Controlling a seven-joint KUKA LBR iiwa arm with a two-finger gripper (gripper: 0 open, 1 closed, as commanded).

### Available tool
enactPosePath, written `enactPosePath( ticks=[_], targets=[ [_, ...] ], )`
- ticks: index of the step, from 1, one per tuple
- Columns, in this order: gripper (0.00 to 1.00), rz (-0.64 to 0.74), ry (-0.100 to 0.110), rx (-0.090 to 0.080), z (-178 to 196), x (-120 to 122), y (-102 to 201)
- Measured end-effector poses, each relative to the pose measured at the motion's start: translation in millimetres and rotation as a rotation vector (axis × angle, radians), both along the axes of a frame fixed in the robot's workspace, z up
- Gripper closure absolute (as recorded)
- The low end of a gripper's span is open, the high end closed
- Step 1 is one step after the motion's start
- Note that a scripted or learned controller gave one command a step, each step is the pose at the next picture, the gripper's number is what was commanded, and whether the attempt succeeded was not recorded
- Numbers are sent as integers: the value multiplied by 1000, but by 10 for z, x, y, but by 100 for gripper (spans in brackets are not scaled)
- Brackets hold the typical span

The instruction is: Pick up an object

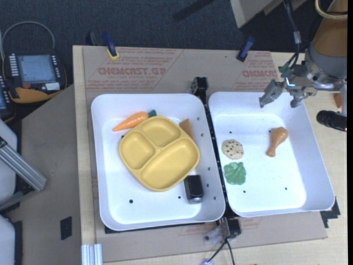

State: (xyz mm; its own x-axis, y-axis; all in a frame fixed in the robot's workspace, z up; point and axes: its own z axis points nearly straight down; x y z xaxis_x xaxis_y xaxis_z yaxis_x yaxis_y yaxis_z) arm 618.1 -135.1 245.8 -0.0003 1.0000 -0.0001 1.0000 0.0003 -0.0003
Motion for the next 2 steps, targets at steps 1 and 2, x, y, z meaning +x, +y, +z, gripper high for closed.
enactPosePath(
  ticks=[1,2],
  targets=[
    [0,0,1,0,-507,38,95],
    [0,0,5,1,-1088,-55,95]
  ],
)
